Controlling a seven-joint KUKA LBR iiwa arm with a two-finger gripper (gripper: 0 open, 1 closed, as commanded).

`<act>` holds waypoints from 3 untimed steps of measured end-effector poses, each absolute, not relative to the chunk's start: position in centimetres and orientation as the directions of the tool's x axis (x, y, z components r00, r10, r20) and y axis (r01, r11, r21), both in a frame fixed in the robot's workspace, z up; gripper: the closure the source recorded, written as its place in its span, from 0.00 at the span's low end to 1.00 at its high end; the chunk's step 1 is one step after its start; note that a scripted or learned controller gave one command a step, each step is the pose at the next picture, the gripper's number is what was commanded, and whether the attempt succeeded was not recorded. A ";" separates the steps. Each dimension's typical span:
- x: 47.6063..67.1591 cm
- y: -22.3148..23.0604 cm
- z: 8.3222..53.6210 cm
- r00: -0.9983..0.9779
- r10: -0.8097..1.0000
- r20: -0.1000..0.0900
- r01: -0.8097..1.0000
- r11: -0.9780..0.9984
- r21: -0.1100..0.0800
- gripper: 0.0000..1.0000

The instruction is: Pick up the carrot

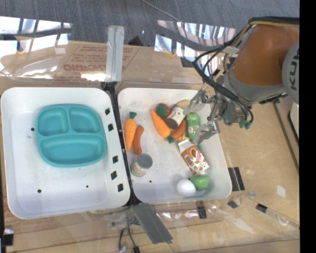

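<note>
Three orange carrots with green tops lie in the right bin (pixel 221 157): one carrot (pixel 129 133) near the bin's left wall, a second carrot (pixel 159 123) in the middle, and a third carrot (pixel 179 130) slanted just right of it. My gripper (pixel 200 121) hovers over the bin's right side with its fingers spread open, one finger (pixel 197 104) at the back and the other toward the front. A small green item (pixel 192 124) lies under the gap between them. The carrots sit to the gripper's left, and nothing is held.
The right bin also holds a reddish sausage (pixel 138 139), a tin can (pixel 142 164), a printed carton (pixel 195 159), a white egg (pixel 186 187) and a green pepper (pixel 201 182). A teal divided plate (pixel 71 134) lies in the left bin (pixel 16 183).
</note>
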State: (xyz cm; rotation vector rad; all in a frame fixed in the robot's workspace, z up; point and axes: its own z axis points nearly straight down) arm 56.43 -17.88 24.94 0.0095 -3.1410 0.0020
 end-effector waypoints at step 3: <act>57.8 -9.1 25.3 -0.897 -0.442 -0.008 -0.442 0.897 -0.005 1.00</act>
